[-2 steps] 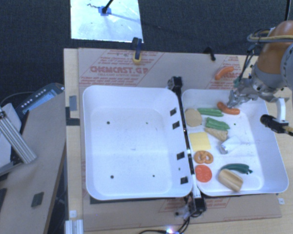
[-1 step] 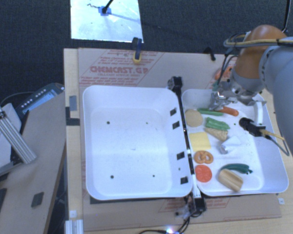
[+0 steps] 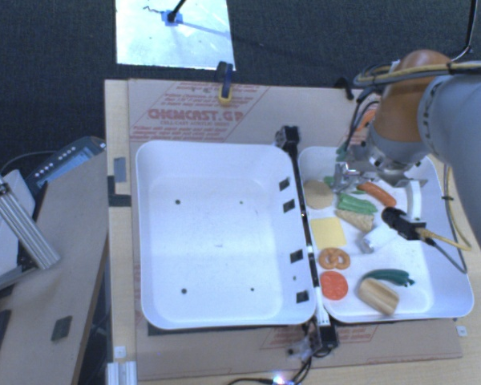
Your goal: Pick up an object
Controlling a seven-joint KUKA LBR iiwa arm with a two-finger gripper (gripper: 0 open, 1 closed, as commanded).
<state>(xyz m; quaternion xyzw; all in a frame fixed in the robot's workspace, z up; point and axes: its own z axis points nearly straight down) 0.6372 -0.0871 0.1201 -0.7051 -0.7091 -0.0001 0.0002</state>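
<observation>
The tool (image 3: 346, 175) hangs low over the far part of the right bin (image 3: 441, 295), just above a green bean pod (image 3: 356, 204); I cannot tell its state. Beside lie a cheese slice (image 3: 327, 232), pretzel (image 3: 334, 258) and bread roll (image 3: 378, 295).

Grey rounded arm (image 3: 457, 119), orange band (image 3: 405, 103) above the wrist (glossy), yellow and black cables, metallic claw (image 3: 343, 175)
</observation>
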